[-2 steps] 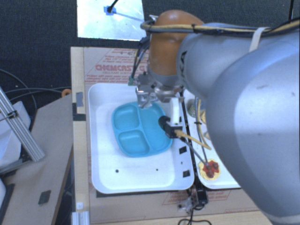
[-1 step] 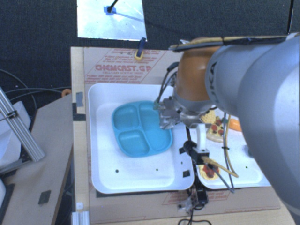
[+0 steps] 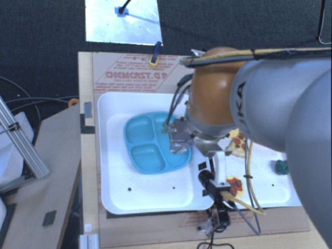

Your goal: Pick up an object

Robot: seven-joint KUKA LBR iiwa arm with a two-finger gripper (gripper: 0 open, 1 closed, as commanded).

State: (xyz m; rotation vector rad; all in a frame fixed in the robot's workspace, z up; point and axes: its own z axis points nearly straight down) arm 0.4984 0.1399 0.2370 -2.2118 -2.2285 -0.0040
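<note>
Blue divided tray (image 3: pixel 150 148) in left white bin (image 3: pixel 116 191), gripper (image 3: pixel 177 139) over it — grip state unclear.

The arm (image 3: pixel 290 102) is a fat, smooth grey casing with dark lettering on its flank (cut off by the curve). An orange band (image 3: pixel 215 87) rings it above the wrist. Below sits a duller metal wrist block (image 3: pixel 181 136). Black cables (image 3: pixel 179 95) loop along its side, and pale yellowish ones (image 3: pixel 249 175) hang beneath.
</note>
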